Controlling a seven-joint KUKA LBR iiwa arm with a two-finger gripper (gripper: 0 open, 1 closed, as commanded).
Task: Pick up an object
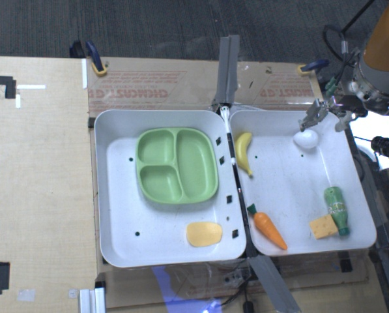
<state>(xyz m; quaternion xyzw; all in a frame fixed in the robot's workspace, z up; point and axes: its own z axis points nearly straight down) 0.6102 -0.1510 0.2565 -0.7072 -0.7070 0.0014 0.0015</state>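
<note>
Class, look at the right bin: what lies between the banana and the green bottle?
In the camera view, nothing: between the banana and the green bottle there is bare white bin floor. The carrot lies below that line.

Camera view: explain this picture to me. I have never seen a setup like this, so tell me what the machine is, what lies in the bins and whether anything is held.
The picture comes from one fixed camera above a bench, looking down at a slant. The machine is a robot arm reaching in from the right; its gripper hangs over the far corner of the right bin, just above a white egg. I cannot tell whether it holds the egg. That bin also holds a banana, a carrot, a green bottle and a yellow cheese wedge. The left bin holds a green divided plate and a flat yellow piece.
</note>
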